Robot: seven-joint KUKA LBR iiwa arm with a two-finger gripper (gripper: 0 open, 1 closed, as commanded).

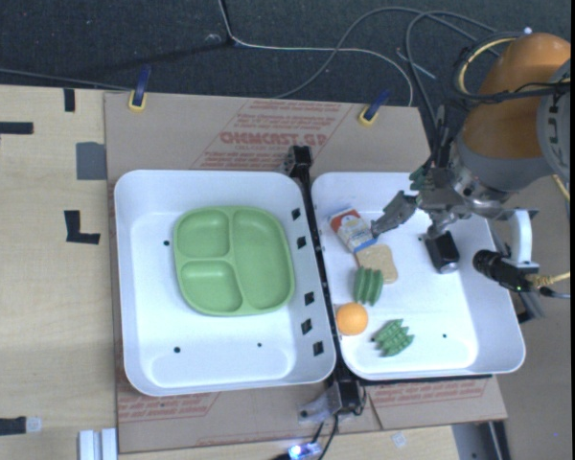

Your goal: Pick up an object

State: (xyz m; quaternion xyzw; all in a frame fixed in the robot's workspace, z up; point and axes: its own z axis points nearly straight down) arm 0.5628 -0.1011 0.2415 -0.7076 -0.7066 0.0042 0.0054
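Pale wood and a sheet of printed cardboard (268,132) make up the worktop (38,286), with dark carpet and loose cables behind it at twelve o'clock. Over the right bin (479,348) hangs the pincer (417,226), its two dark fingers (393,214) spread wide apart, one reaching toward nine o'clock and the other pointing down toward five o'clock; nothing sits between them. The orange-banded arm (513,84) leans in from two o'clock, which is probably why the wrist hangs tilted rather than plumb.

Just off the nine-o'clock fingertip lies a small red-and-white packet (348,226), the nearest thing and, I judge, the likeliest target; it looks crumpled and lies flat on the bin floor. Touching it at five o'clock is a tan slice like bread (379,262), and against that a ribbed green piece, perhaps a toy pickle (367,286). Further toward six o'clock sit an orange ball (352,319) and a knobbly green item (393,337), slightly apart from each other. All of these crowd the bin's nine-o'clock side, beside the divider (311,257).

Across it, the left bin (144,353) carries a green sectioned plate (235,260), lying level near its centre.
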